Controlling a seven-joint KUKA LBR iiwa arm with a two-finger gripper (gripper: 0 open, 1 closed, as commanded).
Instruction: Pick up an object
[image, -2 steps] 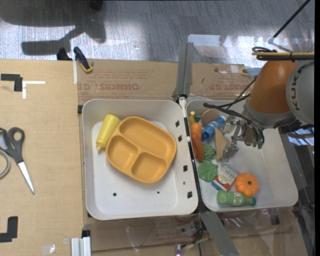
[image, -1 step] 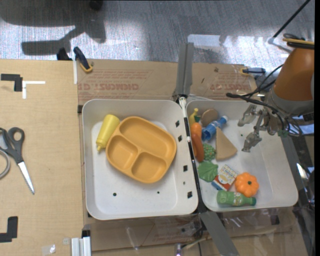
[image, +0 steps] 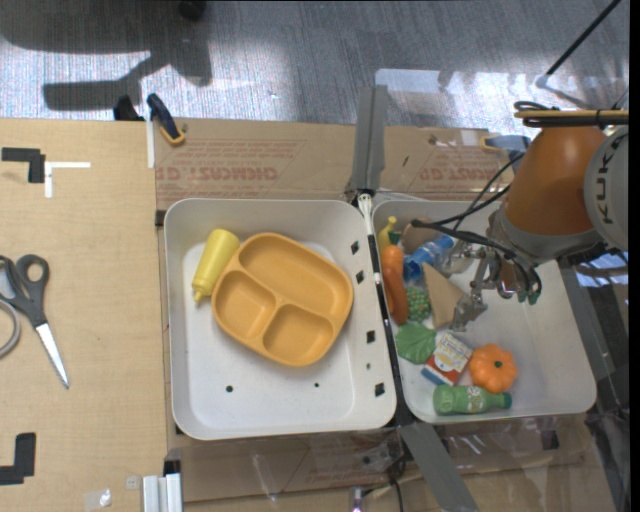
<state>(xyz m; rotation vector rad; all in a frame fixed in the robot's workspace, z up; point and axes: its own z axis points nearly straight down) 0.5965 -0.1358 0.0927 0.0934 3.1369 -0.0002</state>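
My gripper (image: 466, 312) hangs over the middle of the right bin (image: 560, 385), its fingers pointing down with nothing between them. Just below it lie a small white and red packet (image: 450, 355) and an orange pumpkin (image: 492, 367). A green bottle (image: 470, 401) lies along the bin's front wall. To the gripper's left are a carrot (image: 394, 280), a green leafy piece (image: 415, 343) and a brown triangular piece (image: 437, 290). A blue and clear item (image: 432, 250) sits behind it, partly under cables.
The left bin (image: 200, 400) holds an orange divided tray (image: 280, 297) and a yellow bottle (image: 212, 262) against the tray's left side. Scissors (image: 35, 310) lie on the wooden bench at far left. The arm's orange band (image: 555, 180) overhangs the right bin's back.
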